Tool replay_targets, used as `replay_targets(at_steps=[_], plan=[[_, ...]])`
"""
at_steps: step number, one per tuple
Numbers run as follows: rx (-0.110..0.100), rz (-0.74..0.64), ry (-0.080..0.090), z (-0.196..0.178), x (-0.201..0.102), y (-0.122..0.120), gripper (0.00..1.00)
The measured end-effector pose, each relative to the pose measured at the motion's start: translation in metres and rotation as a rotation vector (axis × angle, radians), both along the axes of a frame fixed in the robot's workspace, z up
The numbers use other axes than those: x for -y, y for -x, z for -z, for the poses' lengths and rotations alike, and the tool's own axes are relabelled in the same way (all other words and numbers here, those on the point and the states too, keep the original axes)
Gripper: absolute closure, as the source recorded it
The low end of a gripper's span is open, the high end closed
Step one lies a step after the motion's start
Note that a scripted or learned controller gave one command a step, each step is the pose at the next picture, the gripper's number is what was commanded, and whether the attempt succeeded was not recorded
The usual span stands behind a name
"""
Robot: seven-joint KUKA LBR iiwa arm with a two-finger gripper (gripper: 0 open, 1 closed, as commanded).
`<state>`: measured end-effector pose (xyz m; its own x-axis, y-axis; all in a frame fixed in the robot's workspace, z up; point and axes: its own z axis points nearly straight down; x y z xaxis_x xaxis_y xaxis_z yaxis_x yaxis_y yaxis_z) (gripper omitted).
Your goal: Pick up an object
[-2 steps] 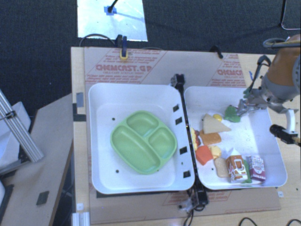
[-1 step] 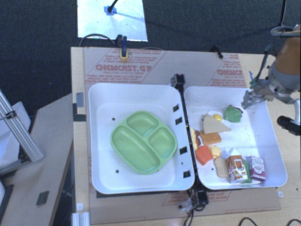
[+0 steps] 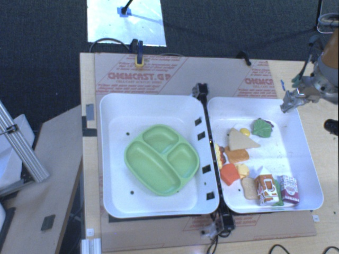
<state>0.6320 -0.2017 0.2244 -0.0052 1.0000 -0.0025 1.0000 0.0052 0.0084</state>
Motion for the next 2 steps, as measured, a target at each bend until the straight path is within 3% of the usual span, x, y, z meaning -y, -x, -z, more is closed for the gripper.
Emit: replay_targets(at_steps=[2], plan=[[-0.009,-0.003,-0.005,-0.012,-0.095,0.068,1.00]])
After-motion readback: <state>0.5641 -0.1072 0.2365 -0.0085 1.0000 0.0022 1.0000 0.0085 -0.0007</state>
